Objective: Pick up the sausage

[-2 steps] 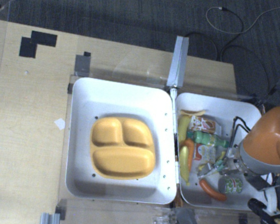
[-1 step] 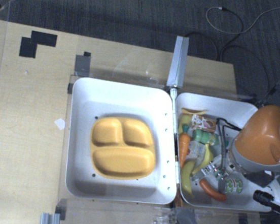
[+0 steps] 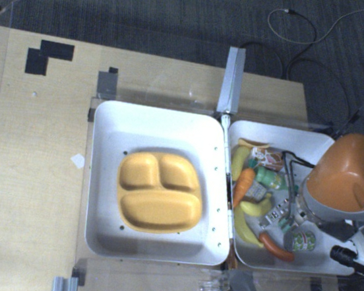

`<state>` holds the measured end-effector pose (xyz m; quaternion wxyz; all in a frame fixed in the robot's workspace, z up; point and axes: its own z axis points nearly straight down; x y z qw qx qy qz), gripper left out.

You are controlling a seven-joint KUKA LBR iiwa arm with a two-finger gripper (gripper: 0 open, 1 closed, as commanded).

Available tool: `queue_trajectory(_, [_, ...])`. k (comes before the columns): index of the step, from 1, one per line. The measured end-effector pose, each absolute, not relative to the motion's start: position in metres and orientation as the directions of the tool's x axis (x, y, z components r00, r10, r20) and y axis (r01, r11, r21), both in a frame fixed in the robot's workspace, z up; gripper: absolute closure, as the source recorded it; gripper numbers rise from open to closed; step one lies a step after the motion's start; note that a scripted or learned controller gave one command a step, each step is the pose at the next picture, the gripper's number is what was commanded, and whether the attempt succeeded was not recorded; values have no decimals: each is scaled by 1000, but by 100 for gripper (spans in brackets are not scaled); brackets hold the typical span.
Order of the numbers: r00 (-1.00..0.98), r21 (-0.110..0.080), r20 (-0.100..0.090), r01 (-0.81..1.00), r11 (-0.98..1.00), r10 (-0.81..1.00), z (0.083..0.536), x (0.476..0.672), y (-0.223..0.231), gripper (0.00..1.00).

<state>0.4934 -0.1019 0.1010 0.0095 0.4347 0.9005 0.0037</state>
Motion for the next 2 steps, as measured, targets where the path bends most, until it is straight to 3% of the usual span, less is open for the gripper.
queue_trajectory(1, [-622,15,-14,783,622,783,101,493,-102,0])
queue_trajectory(2, [-536,11,-8,844,536,844,89,491,-173,0])
